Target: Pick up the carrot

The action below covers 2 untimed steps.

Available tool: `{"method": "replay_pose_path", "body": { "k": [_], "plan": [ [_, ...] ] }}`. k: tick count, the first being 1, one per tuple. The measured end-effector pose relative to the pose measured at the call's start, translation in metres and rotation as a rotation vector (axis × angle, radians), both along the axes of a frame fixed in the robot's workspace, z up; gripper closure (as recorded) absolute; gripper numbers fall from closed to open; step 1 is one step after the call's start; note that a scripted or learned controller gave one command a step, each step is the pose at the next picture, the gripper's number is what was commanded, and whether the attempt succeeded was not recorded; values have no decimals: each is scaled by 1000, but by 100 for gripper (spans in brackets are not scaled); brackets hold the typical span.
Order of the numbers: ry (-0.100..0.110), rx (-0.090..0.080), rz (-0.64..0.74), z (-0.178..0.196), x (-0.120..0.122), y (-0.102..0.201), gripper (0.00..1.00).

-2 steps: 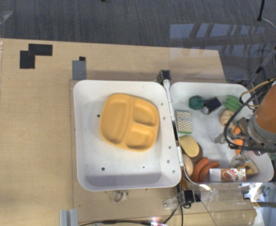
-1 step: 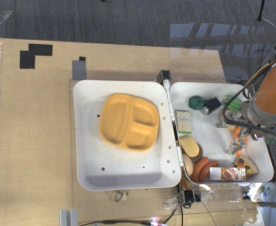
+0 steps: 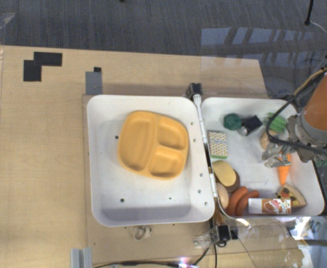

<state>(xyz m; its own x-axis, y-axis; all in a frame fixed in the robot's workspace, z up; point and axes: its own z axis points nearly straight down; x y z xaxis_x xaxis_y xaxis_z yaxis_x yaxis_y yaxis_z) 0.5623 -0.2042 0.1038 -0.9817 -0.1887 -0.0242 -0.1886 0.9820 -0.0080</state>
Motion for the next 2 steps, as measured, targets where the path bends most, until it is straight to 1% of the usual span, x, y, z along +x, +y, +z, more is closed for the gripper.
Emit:
{"method": "replay_pose_path", "body": {
  "k": [1,2],
  "plan": [
    [1,0,0,-1,0,0,0],
    [-13,-2,2,13,4,1,100]
  ]
}}
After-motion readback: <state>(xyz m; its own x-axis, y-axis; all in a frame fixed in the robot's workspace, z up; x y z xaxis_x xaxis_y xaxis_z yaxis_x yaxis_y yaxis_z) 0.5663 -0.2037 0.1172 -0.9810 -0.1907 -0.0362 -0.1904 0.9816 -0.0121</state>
